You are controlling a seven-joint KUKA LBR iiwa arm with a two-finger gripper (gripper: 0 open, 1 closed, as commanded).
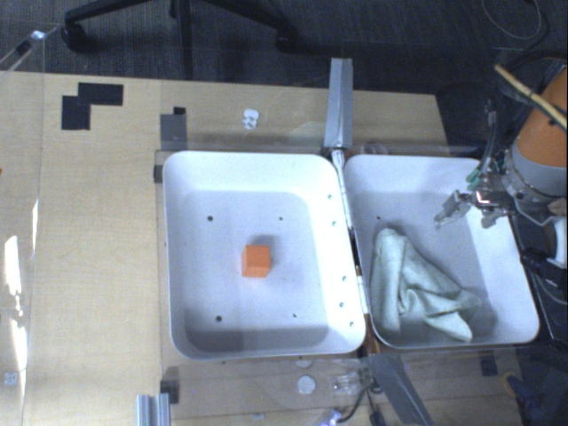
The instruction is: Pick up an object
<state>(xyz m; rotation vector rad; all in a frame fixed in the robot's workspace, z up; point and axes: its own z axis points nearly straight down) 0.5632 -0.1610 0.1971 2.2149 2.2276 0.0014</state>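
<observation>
1. The hand (463, 204) hangs spread over the right bin (524, 327), pinching nothing.
2. The white cloth (413, 287) lies crumpled at its seven o'clock.
3. The orange block (256, 261) sits mid left bin (177, 238).

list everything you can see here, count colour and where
bins: 2, white, side by side on the bench
cube: 1, orange, middle of the left bin floor
cloth: 1, pale grey-white, crumpled in the near half of the right bin
bench: 1, light wood, under both bins
divider post: 1, grey metal, between the bins at the far edge
black marks: 2 joined patches, black, far left of the bench
chair base: 1, black, on the dark floor beyond the bench
arm: 1, grey with orange band, at the right edge
gripper: 1, grey metal, above the far right part of the right bin, holding nothing visible
</observation>
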